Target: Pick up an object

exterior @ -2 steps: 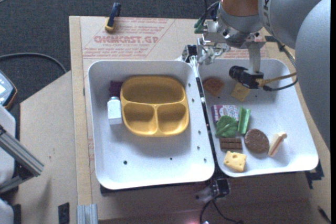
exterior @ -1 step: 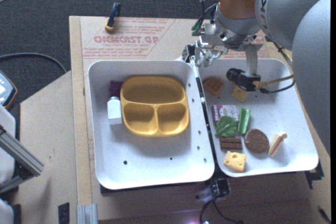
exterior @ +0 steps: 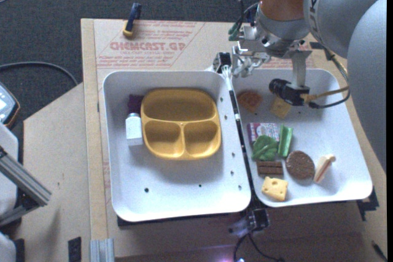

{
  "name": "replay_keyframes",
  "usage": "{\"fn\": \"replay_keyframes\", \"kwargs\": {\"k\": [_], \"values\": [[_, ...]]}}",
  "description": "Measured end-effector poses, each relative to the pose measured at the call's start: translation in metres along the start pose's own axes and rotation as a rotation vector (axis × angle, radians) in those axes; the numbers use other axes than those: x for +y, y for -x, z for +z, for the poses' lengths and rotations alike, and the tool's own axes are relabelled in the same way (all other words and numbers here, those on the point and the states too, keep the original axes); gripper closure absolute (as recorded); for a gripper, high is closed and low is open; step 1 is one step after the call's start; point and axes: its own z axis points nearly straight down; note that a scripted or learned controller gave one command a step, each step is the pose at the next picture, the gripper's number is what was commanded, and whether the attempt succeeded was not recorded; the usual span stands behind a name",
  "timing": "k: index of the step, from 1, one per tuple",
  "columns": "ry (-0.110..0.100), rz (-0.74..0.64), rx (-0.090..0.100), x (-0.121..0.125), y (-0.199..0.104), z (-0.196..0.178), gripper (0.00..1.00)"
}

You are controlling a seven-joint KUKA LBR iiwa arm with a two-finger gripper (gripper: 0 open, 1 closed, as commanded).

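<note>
- Grey arm (exterior: 344, 3) with orange band, reaching in from the right over the right bin (exterior: 350, 132);
- Yellow divided plate (exterior: 181, 123) in the left bin (exterior: 116, 150);
- Gripper (exterior: 245, 61) above the right bin's far left corner; finger spread impossible to tell;
- Toy foods loose in the right bin: burger patty (exterior: 299, 164), cheese wedge (exterior: 274, 188).

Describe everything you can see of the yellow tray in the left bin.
The yellow tray looks like moulded plastic with rounded corners. It has three compartments: one wide at the far side, two smaller at the near side. It lies flat, right side up, in the left bin. A small white bottle stands against its left edge.
</note>
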Motion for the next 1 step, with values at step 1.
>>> {"fn": "replay_keyframes", "kwargs": {"k": [1], "values": [[0.0,-0.001,-0.001,0.0089,-0.0068,0.013,1.0]]}}
